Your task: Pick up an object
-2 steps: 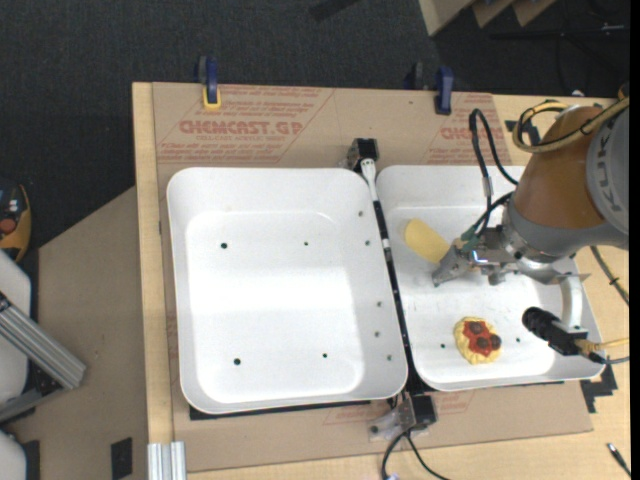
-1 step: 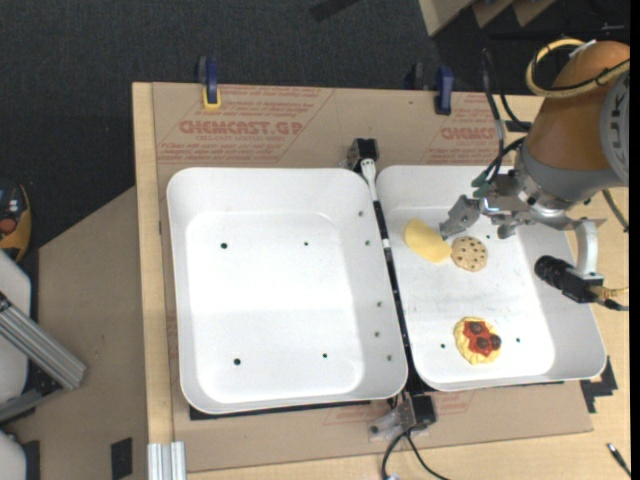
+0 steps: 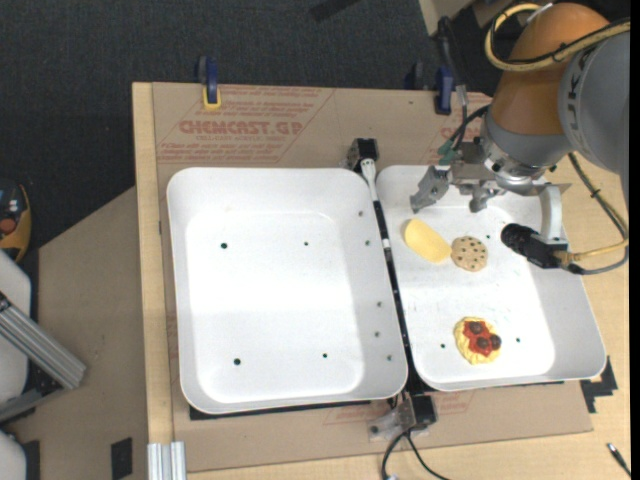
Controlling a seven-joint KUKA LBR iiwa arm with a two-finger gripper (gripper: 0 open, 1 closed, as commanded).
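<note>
- yellow rounded piece (image 3: 427, 240), smooth, pale, lay flat in right bin (image 3: 560, 358), upper left part, close to divider between bins, long axis slanted down to right.
- chocolate chip cookie (image 3: 469, 254), round, tan with dark specks, lay flat just right of yellow piece, near but not clearly touching.
- small pizza-like toy (image 3: 478, 339), yellow base with red and dark topping, lay flat lower in same bin, well apart from other two.
</note>
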